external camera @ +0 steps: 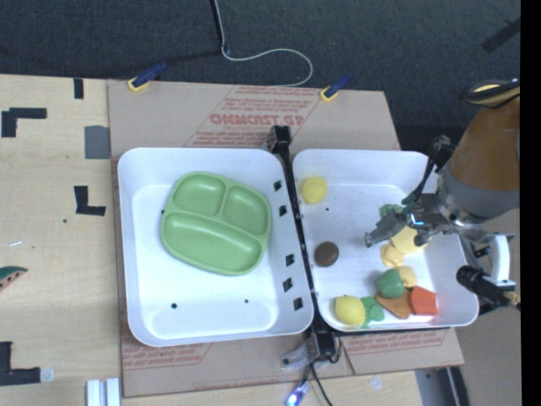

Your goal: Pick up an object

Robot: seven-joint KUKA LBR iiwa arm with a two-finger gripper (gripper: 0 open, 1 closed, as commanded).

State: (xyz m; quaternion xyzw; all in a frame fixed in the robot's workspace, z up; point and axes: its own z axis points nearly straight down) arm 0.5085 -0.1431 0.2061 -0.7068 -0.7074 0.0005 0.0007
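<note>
- fingers: you cannot tell from this view whether they are spread or pressed together; the gripper (397,229) hangs low in the right bin (359,161), its dark tip just above a pale yellow piece (404,244).
- just beneath and slightly toward the bin's front edge, you have a green piece (390,282) and an orange-red block (423,301) crowded against each other.
- further along that front edge, a yellow lemon-like toy (349,310) sits in the corner.
- out to the side of the tip, a small brown ball (326,253) lies alone, and beyond it a yellow ball (314,189) near the divider.
- farthest off, the left bin (139,227) carries a green sectioned plate (215,222).
- risk, as a judgement: the pile under the tip is tight, so closing could catch an edge of two pieces and drop both, or nudge the yellow piece aside.
</note>
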